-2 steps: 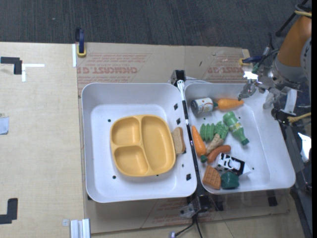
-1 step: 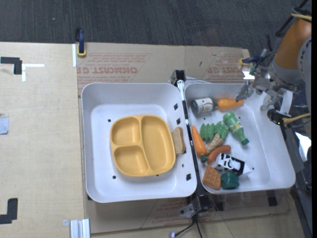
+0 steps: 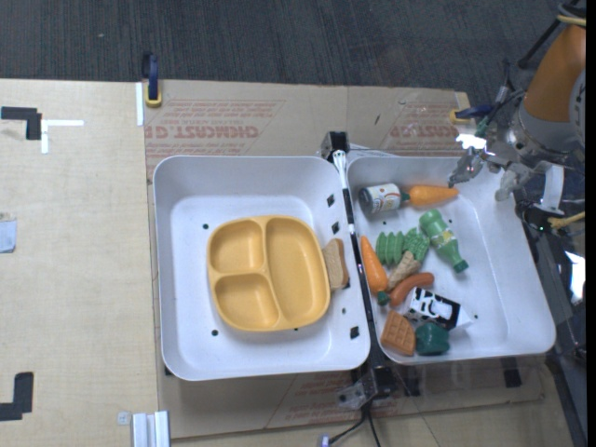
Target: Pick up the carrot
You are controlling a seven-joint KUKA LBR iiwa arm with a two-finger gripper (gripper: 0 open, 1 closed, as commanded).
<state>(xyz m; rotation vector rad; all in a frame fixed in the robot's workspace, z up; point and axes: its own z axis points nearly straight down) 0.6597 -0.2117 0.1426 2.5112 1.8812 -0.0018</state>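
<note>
Far left, bare desk [image 3: 74, 250], with a clamp [image 3: 150, 80] at the corner of a cardboard sheet [image 3: 233, 124] under both bins. In the left bin [image 3: 163, 250], a yellow three-part plate [image 3: 268, 273], and a bread slice [image 3: 336, 264] touching its right edge. In the right bin [image 3: 521, 277], a crowded pile toward the left wall. Lower carrot [image 3: 373, 265] lying against that wall, tip pointing down, hemmed in by a green ridged piece [image 3: 396, 247] on its right and a sausage [image 3: 413, 287] just below that. Further down, a waffle [image 3: 398, 333], a black-and-white block [image 3: 434, 306] and a green pepper [image 3: 431, 340], all close together. Near the top of the bin, a can [image 3: 382, 196] on its side, touching the thick end of an upper carrot [image 3: 431, 195], which lies level with its tip to the right. Just below that carrot, a green bottle [image 3: 442, 237], tilted. At the bin's top right, the end effector [image 3: 468, 164], near the upper carrot's tip and apart from it, with nothing seen in its grip; open or closed, cannot tell. Nothing lying on top of either carrot.
</note>
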